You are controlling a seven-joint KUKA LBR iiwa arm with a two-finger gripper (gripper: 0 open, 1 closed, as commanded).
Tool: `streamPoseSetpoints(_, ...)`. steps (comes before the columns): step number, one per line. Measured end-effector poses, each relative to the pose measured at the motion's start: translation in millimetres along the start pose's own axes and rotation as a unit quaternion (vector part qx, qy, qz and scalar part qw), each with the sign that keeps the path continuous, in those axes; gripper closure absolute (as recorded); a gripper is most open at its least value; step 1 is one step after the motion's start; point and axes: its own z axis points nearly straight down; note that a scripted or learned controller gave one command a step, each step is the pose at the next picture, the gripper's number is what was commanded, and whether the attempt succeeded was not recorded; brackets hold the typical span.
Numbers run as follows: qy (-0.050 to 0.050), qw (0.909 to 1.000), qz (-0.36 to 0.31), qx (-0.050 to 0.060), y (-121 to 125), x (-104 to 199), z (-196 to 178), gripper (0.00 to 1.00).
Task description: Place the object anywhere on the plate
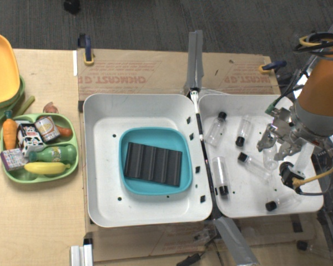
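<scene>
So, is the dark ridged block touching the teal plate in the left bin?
Touching. The camera view shows the dark ridged block lying flat on the teal plate, whose rim shows all around it.

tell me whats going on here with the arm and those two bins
A grey-and-orange robot arm reaches into the right bin, its gripper down among several clear vials with black caps. The left bin holds a teal plate with a dark ribbed object already lying on it.

Glossy teal plastic plate (134, 147) bears a matt, ribbed black object (154, 163).
</scene>
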Motion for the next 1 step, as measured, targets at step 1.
streamPoseSetpoints(1,0.0,1.0,0.0,0.0,0.0,0.0,0.0,0.0)
